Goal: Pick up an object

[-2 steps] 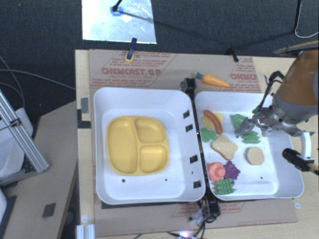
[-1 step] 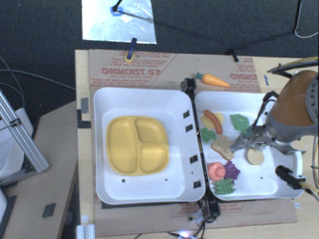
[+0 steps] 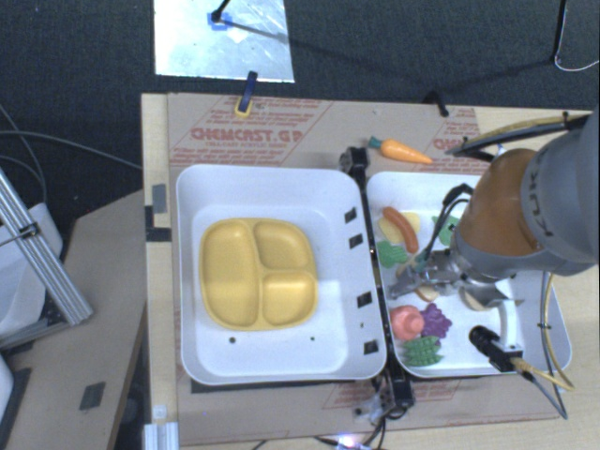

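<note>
Nothing lifted yet. Gripper [image 3: 410, 282] low in right bin [image 3: 553, 322], beside toy sausage [image 3: 400, 224] and pink toy [image 3: 407, 322] (purple grapes [image 3: 436, 321] adjacent); finger state impossible to tell. Grasp and lift remaining.

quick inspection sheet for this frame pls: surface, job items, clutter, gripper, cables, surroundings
Surface: cardboard-covered bench bearing two white bins.
Job's things: right bin holds toy food: sausage, purple grapes, pink piece, green pieces.
Clutter: yellow divided plate in left bin; toy carrot on the cardboard outside the bins.
Grippers: gripper low over right bin; grasp not discernible.
Cables: black cable on carpet.
Surroundings: dark carpet, foil sheet.
</note>
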`<action>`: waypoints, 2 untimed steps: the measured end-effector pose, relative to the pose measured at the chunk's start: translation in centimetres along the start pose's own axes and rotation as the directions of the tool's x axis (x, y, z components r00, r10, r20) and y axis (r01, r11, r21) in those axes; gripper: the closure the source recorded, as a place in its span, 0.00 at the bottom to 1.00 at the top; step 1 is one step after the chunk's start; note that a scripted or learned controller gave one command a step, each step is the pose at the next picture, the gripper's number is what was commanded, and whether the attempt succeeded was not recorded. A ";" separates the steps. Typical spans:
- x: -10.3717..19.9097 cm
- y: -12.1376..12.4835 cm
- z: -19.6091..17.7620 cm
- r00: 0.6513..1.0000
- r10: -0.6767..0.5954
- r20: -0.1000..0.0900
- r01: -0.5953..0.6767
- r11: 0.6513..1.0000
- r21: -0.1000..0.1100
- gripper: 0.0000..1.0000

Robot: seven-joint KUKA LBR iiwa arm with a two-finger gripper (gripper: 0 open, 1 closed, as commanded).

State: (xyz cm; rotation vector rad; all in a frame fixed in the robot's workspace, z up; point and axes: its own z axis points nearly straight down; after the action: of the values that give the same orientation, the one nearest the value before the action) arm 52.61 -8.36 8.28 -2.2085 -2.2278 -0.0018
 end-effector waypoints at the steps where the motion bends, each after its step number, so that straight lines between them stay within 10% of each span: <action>1: -0.5 0.1 -1.2 1.000 0.006 0.003 -0.006 1.000 -0.005 1.00; 2: 6.2 -2.5 -10.6 1.000 -0.002 0.001 0.002 1.000 -0.010 1.00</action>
State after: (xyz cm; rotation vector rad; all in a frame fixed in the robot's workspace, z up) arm 50.11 -2.24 18.95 -2.2115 -2.2357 -0.0123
